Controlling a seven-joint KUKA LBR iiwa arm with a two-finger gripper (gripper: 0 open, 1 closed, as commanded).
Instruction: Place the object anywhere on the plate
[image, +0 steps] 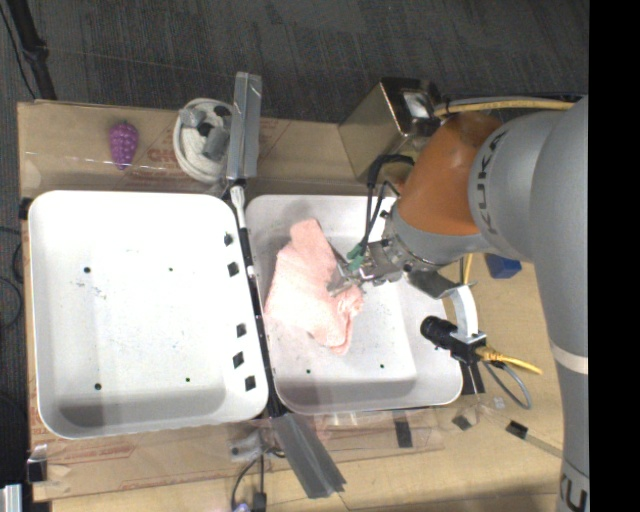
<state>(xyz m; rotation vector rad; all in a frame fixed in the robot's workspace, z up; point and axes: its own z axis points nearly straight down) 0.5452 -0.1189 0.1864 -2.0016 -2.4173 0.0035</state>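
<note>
From the camera above, two white bins sit side by side on the bench. The left bin (130, 310) has only a bare floor with a few dark specks. In the right bin (395, 385) a pink cloth (305, 285) lies crumpled, stretching from near the bin's far edge toward its middle, closer to the left wall than the right.

The arm (500, 190) comes in over the right bin's far right corner, and the gripper (352, 272) is down at the cloth's right edge, about halfway along it. The fingers look drawn close together with a bit of the pink fabric pinched or at least touched between them, but the metal and the cloth blur into each other there, so I can't tell for certain that it has a hold.

On the bench beyond the left bin sits a small purple grape bunch (123, 143), and beside it, near the divider between the bins, a white roll (203, 137). I can't make out anything I would call a plate.

By my reading this is the pick-up step: the cloth is not yet raised off the bin floor. The next move calls for a straight lift, checking that the fabric comes up with the fingers, then a carry to wherever the plate stands.
</note>
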